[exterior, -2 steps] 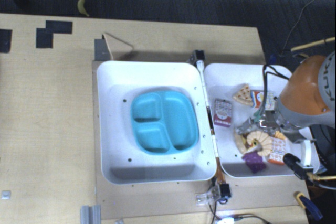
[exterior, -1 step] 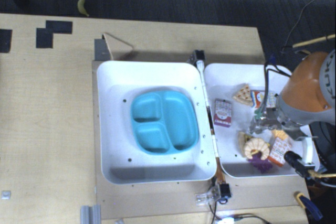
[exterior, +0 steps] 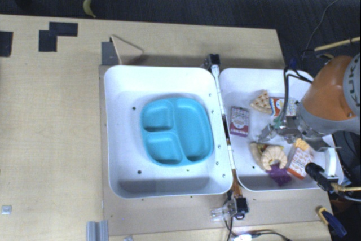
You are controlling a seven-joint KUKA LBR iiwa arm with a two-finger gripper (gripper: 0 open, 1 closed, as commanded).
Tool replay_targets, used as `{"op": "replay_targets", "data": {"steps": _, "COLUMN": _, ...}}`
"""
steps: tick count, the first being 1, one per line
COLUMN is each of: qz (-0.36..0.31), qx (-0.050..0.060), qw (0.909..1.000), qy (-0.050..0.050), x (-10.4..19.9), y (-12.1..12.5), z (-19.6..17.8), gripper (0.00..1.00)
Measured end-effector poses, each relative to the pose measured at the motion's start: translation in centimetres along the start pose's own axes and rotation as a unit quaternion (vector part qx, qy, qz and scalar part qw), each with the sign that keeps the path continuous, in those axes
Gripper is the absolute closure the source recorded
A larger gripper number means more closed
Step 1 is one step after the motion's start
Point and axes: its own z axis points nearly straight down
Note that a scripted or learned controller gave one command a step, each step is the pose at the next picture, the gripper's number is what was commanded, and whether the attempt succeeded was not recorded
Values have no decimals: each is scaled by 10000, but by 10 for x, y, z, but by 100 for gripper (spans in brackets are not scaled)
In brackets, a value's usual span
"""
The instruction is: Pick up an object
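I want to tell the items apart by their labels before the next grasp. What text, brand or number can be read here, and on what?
None reads clearly.
Small maroon-and-white rectangular packet in the right white bin: print too blurred to read.
Orange-and-white carton near the gripper: print too small to read.
Partial dark lettering on the arm's orange band, cut off at the frame edge: unreadable.

Two white bins (exterior: 113, 121), one blue divided tray (exterior: 176, 131), about six small items (exterior: 239, 121) in the right bin
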Motion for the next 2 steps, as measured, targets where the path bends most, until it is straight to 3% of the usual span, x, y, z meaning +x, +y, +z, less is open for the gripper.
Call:
{"op": "replay_targets", "data": {"steps": 1, "qz": -2, "qx": -19, "qw": 10000, "qy": -1, "x": 0, "y": 2, "z": -11, "gripper": 100}}
{"op": "replay_targets", "data": {"steps": 2, "qz": -5, "qx": -18, "qw": 10000, "qy": 0, "x": 0, "y": 2, "z": -11, "gripper": 0}}
